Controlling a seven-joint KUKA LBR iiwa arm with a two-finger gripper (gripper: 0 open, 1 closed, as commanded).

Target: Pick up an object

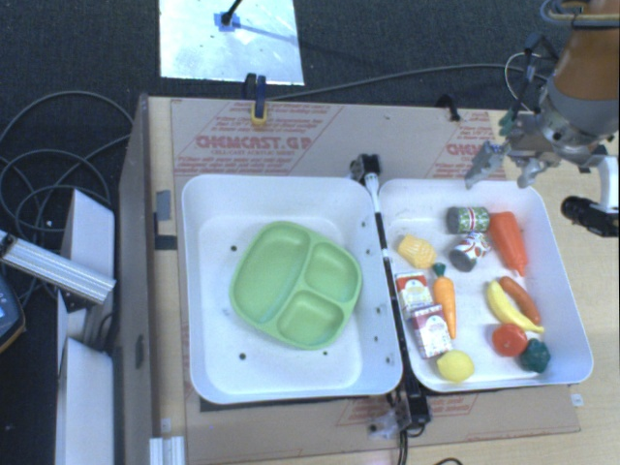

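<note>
Claw (506, 166) spread wide, holding nothing, above the right bin's (572, 332) far edge. Inside that bin: large carrot (509, 242), small can (468, 219), corn (417, 251), banana (506, 308), lemon (455, 365), tomato (509, 339). Left of it, second bin (208, 260) holds green divided plate (295, 284).

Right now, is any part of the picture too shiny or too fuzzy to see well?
In the camera view, the square silver metal sheet at the top glares nearly white; the two shallow white bins are bright but their contents stay readable, such as the green divided plate and yellow toy banana; the gripper looks slightly soft at its edges.
</note>
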